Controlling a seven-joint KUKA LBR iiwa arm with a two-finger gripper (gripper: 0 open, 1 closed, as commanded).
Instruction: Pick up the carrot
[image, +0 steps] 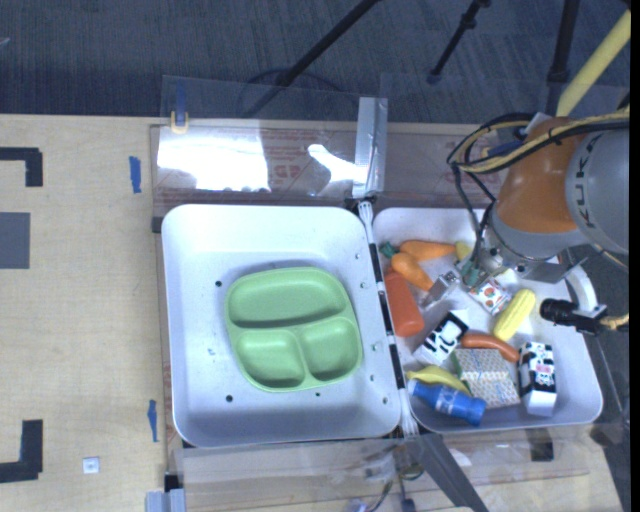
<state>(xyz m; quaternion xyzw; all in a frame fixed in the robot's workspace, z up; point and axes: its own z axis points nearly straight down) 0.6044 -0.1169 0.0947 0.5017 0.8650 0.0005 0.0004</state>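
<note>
Carrot (405, 305) lies in right bin (590, 405); pincer (447, 285) state cannot be told

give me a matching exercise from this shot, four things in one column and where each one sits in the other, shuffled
Things:
1. green divided plate
2. blue bottle
3. carrot
4. milk carton

Places:
A. along the right bin's left wall
B. near corner of the right bin, on the arm's side
C. middle of the left bin
D. front edge of the right bin, by the divider between the bins

Pairs: 1-C, 2-D, 3-A, 4-B
</note>
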